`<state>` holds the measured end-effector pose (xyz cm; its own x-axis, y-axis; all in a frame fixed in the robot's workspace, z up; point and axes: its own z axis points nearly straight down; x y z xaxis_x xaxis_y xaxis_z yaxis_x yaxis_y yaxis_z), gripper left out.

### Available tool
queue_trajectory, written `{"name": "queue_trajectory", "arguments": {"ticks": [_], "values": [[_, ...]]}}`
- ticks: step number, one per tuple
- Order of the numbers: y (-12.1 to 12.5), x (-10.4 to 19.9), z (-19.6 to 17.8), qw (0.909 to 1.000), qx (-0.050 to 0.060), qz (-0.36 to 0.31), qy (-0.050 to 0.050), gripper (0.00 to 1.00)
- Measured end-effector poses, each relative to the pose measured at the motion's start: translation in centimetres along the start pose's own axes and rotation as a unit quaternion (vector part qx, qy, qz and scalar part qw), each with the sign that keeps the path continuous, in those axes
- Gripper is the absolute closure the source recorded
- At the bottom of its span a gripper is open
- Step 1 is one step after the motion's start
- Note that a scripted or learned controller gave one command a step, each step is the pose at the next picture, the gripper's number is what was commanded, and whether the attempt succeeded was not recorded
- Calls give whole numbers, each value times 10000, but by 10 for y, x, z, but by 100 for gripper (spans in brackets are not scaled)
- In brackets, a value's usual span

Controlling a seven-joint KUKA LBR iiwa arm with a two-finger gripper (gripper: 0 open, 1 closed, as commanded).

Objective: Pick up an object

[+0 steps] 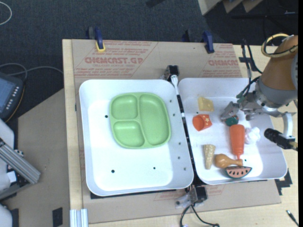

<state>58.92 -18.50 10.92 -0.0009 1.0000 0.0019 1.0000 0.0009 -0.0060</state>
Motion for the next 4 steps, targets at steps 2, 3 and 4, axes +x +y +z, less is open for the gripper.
{"name": "queue_trajectory", "arguments": {"ticks": [2,3,4], "values": [[1,0,14,10000,-31,3,-10,100],[0,1,-51,10000,-67,2,-24,100],[5,1,-115,10000,-78,-2,-26,100]]}}
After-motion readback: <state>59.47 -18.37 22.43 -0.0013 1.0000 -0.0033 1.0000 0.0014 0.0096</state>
